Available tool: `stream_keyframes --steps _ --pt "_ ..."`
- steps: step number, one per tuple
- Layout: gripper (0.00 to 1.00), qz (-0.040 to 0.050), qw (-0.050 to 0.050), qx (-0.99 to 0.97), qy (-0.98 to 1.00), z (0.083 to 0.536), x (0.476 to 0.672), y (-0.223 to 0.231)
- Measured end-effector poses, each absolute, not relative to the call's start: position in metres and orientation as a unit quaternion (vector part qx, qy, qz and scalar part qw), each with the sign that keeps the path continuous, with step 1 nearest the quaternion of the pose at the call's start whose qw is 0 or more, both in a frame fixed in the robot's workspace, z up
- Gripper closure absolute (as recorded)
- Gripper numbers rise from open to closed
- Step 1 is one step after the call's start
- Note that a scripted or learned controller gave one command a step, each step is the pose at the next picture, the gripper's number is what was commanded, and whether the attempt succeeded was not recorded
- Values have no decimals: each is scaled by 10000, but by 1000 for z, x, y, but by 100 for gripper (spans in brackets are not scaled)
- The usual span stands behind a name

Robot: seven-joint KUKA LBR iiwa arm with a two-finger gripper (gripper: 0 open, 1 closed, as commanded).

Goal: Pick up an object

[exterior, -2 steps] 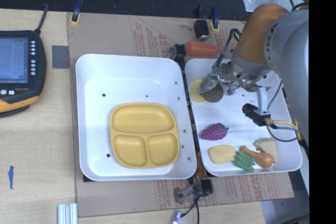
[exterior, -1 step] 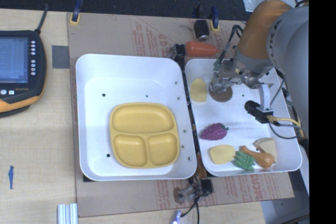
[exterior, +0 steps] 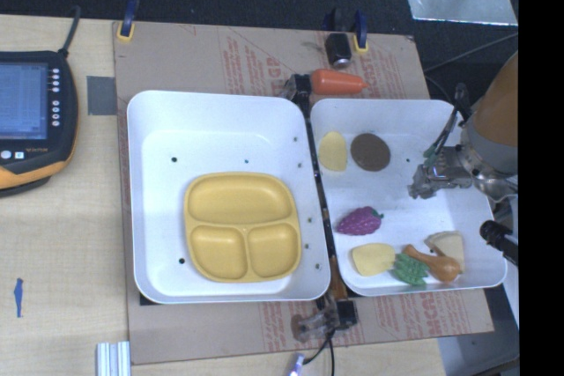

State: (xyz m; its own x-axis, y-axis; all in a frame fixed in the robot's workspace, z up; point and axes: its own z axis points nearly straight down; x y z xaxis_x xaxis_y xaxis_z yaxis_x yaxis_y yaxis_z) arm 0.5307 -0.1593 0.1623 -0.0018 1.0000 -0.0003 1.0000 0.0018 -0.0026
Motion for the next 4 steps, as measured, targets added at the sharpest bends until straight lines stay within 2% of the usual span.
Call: stream_keyframes --steps 1,2,3,4 --pt "100 2 9 -7058 -7085 204 594 -111" --pt "0 6 11 -7060 -7082 204 594 -112" --pt "0 18 13 -7050 -7092 91 622 -119" --pt "0 5 9 -7059 -7083 92 657 -101"
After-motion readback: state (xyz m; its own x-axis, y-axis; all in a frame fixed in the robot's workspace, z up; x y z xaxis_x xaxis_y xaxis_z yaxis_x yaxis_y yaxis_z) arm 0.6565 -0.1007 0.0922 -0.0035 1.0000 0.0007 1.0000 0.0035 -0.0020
